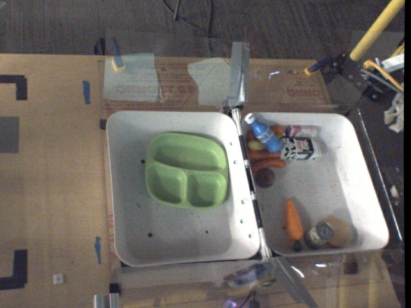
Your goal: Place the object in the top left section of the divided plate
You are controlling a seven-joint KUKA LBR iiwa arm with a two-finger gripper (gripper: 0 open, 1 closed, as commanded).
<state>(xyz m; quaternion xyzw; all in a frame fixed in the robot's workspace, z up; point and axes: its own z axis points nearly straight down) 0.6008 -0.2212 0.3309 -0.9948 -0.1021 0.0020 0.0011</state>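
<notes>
A light green divided plate (187, 170) lies in the left white bin (128, 230), slightly tilted. It has one long section along its far side and two smaller ones along its near side, all bare. The right white bin (347, 172) holds the loose objects. A blue bottle (264, 134), a cow-patterned milk carton (299, 148), a reddish sausage (268, 163) and a dark round fruit (264, 178) cluster at its far left corner. An orange carrot (293, 219), a small can (318, 235) and a tan round item (340, 231) lie near its front edge.
A metal rail (247, 191) separates the two bins. At the top right stand a yellow pole (379, 21) and clamps (334, 64). Blue tape strips (85, 92) mark the cardboard bench surface on the left.
</notes>
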